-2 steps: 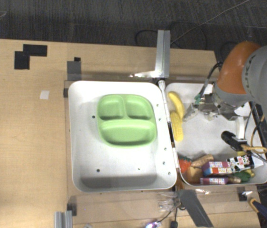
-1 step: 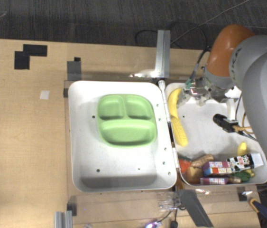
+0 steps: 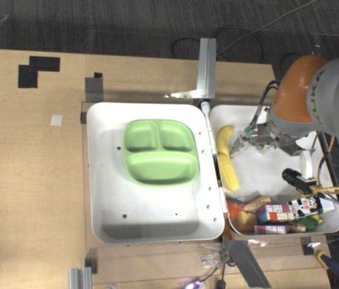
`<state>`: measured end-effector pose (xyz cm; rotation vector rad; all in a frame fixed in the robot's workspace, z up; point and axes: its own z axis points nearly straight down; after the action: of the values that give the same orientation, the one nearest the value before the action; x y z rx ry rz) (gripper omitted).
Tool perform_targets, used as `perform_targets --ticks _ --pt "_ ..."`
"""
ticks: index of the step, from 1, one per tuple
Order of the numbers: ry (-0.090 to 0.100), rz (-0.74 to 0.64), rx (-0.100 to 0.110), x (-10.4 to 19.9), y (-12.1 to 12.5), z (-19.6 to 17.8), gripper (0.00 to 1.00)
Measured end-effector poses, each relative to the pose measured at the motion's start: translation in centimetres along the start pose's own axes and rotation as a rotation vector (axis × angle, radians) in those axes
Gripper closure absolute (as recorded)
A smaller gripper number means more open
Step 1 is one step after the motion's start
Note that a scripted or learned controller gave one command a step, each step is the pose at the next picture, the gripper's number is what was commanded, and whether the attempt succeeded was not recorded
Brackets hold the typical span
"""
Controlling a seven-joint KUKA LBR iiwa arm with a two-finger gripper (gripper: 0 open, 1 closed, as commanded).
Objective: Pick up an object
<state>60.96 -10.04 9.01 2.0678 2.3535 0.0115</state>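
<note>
Wooden bench [image 3: 37, 161], two white bins, arm in over the right bin [image 3: 259, 173] — still the reach step by my read.
My pincer [image 3: 245, 138] hangs low, tips a little apart, nothing between them. The corn cob [image 3: 227, 160] lies just to its left; toy clutter sits well below. Next I'd shift left, drop, close.

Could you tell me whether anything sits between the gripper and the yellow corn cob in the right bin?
Nothing visible does. The gripper hangs just right of the corn cob, which lies along the right bin's left wall, with bare white floor between them. The pile of items sits apart, at the bin's near end.
</note>
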Motion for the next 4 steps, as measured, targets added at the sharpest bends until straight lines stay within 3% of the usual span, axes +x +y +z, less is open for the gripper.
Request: perform_targets --ticks 1,2,3,4 --pt "-0.002 -0.077 -0.002 -1.5 -8.4 -0.2 0.00" --pt "0.000 -0.022 0.002 -2.9 4.9 0.3 0.00" --pt "0.000 -0.042 0.000 0.5 -0.1 0.0 0.00" --pt "-0.004 -0.093 -0.002 -2.3 -12.3 -0.3 0.00"
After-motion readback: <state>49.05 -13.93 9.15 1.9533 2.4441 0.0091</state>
